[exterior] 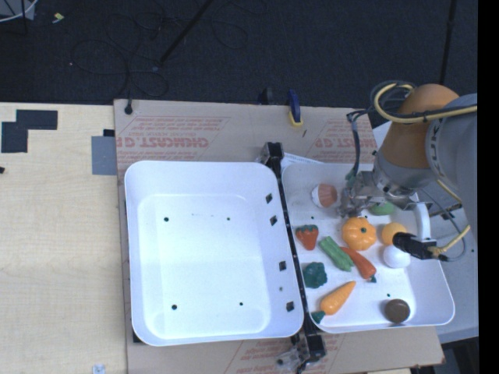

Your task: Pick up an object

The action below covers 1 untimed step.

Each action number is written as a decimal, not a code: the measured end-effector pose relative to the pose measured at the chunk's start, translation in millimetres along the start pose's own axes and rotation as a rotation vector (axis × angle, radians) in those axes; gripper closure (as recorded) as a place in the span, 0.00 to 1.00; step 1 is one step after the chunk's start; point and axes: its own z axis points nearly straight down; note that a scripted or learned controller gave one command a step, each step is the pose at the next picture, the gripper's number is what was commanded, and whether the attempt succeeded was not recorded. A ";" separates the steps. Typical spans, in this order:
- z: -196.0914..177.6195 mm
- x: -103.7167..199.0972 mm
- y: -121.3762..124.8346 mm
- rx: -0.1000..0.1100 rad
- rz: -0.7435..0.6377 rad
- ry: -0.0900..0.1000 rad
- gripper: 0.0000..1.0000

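Grey two-finger gripper [355, 197] low over round orange plastic pumpkin [359, 234], right white bin [437, 306].
Approach step, nothing gripped; finger spread: cannot tell. Next: descend onto pumpkin, close.

Open floor across left bin [156, 209]; right bin [437, 306] crowded from 12 to 6 o'clock, perhaps passable by carrot [337, 297].

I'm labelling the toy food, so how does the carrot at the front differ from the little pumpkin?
The carrot is long and tapered, lying on its side; the pumpkin is round and squat. The carrot lies near the bin's front edge, away from the gripper, while the pumpkin sits just below it. Both are orange and lie in the right bin.
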 end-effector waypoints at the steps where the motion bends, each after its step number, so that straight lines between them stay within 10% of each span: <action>1: 11.6 46.2 12.2 0.008 -0.006 0.000 1.00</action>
